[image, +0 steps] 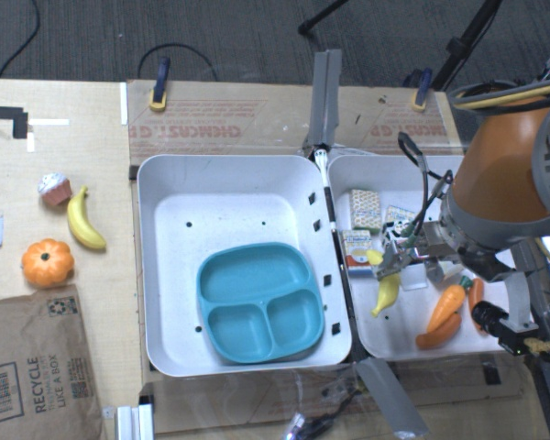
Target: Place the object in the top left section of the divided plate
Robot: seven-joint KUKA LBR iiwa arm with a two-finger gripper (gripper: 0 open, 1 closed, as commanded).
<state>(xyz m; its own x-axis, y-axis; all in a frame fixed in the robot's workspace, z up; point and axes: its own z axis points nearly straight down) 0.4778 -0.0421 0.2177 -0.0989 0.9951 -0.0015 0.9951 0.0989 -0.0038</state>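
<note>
Reaching in from the right with the grey arm [509, 168] and its orange band, and hanging the gripper [394, 257] low over the left part of the right bin [385, 342]. Not showing clearly whether that gripper is spread or closed, so leaving its state as impossible to tell. Meeting, or very nearly meeting, the upper end of the yellow banana [386, 294], which is lying tilted in the right bin just below the gripper, near the wall shared by the 2 bins; not possible to say whether the banana is being gripped. Keeping an orange carrot [445, 312] just to the right of the banana in the same bin, with 2 small printed boxes [364, 209] toward the far side. Holding the blue divided plate [257, 302] in the left bin [165, 246], toward its near right corner, well apart from the banana, with 1 large compartment on the far side and 2 smaller ones on the near side, all 3 bare. Bearing, on the bench [55, 136] left of the bins, a cupcake [53, 189], a second banana [84, 220], a small pumpkin [48, 263] and a brown paper bag [37, 369].
</note>
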